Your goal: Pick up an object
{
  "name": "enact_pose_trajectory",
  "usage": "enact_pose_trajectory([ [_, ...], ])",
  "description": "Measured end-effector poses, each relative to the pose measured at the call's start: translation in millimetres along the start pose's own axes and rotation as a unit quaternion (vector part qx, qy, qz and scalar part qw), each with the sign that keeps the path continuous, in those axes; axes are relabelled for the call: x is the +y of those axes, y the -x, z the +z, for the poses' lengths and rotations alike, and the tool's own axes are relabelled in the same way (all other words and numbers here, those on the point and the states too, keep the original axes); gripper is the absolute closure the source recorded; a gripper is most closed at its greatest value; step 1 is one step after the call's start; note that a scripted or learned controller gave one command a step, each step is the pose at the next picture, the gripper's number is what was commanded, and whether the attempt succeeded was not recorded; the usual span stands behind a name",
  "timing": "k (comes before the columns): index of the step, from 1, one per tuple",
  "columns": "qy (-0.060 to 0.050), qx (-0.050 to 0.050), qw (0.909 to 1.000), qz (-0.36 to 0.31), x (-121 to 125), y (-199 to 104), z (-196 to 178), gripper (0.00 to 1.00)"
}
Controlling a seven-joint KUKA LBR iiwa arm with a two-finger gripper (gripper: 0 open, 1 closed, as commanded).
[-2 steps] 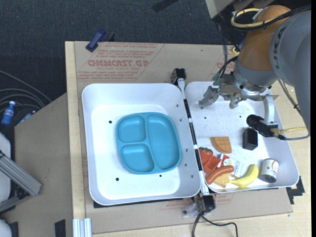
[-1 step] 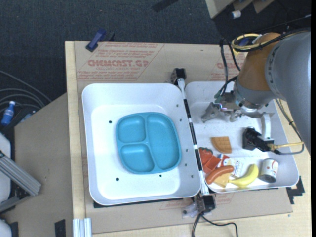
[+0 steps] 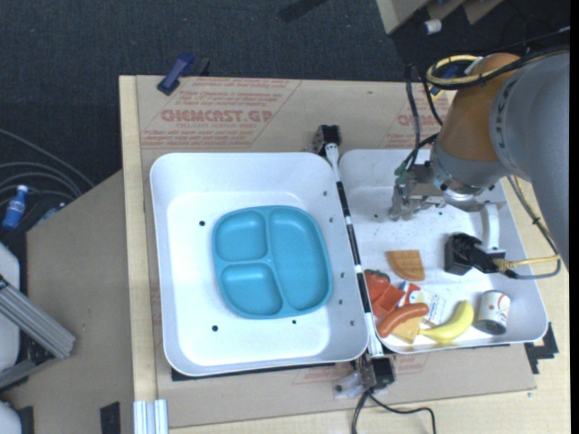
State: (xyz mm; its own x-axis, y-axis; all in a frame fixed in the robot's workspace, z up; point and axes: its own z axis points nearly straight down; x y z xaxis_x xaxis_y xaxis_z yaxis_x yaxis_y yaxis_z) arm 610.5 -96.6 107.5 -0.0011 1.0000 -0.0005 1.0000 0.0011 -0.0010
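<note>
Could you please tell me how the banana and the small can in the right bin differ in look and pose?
The banana is yellow, long and curved, while the small can is short, round and pale with red marking. The banana lies against the other food items; the can lies a little apart nearer the bin's right wall. Both rest at the right bin's near end.

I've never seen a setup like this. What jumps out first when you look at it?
The bright blue divided plate lying alone in the left white bin catches the eye first. Next comes the grey and orange robot arm reaching in from the right over the right bin, where a banana, a small can and other toy food sit crowded in the near corner.
</note>
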Motion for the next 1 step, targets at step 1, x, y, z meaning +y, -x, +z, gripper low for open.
enact_pose_trajectory([
  [1, 0.0, 0.0, 1.0, 0.0, -0.1, -0.1, 0.2, 0.0],
])
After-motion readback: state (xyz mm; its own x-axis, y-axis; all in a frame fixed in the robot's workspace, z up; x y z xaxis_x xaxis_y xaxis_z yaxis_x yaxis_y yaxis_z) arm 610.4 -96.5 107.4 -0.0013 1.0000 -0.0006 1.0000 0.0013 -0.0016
